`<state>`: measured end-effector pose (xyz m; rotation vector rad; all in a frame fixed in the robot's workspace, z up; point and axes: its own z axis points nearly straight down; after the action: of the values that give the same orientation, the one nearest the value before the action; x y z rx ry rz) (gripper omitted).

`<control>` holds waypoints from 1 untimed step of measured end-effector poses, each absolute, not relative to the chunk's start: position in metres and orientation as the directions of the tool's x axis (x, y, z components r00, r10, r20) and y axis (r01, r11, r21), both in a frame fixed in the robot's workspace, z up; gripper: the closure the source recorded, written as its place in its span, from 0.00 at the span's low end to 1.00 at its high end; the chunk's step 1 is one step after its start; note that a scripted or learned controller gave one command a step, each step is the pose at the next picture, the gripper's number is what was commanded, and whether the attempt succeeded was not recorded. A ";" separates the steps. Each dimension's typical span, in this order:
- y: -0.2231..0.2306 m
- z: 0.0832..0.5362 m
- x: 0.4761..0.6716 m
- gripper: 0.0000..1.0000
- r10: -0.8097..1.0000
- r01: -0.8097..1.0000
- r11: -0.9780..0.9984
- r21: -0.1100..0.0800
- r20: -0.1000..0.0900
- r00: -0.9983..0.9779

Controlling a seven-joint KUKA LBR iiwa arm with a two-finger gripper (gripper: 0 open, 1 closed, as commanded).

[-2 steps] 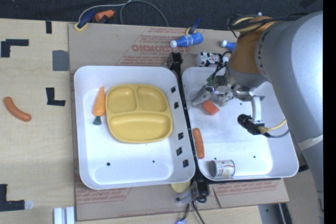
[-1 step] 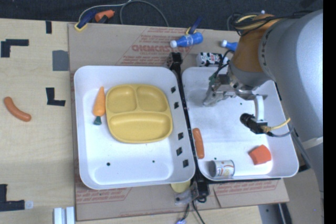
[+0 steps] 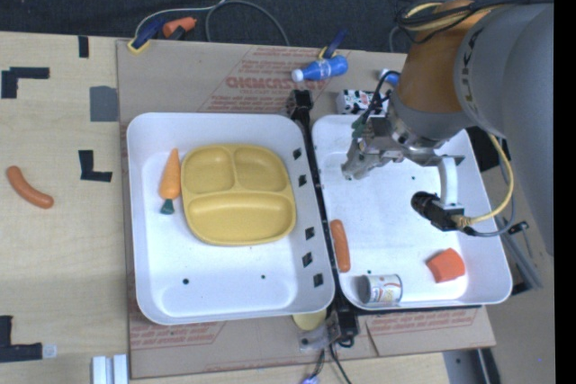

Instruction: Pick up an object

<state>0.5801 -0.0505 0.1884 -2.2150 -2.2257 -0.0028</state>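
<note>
The gripper (image 3: 360,165) hangs low over the far-left part of the right bin (image 3: 490,279), close to the wall it shares with the left bin (image 3: 148,283). Whether its fingers are apart or together cannot be told, and nothing can be made out between them.

In the right bin, a sausage (image 3: 339,245) lies along the left edge, a small can (image 3: 382,289) lies on its side against the near edge, and an orange block (image 3: 445,265) sits near the near-right corner.

In the left bin, a yellow divided plate (image 3: 239,194) fills the middle, with a toy carrot (image 3: 169,176) just beside its left rim.

A second sausage (image 3: 30,187) lies on the bench near its left edge, well apart from both bins.
</note>
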 end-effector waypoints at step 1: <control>-0.053 0.184 0.581 0.00 1.000 1.000 0.002 -0.001 0.000 -0.002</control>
<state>0.5811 -0.0534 0.1840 -2.2186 -2.2229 0.0016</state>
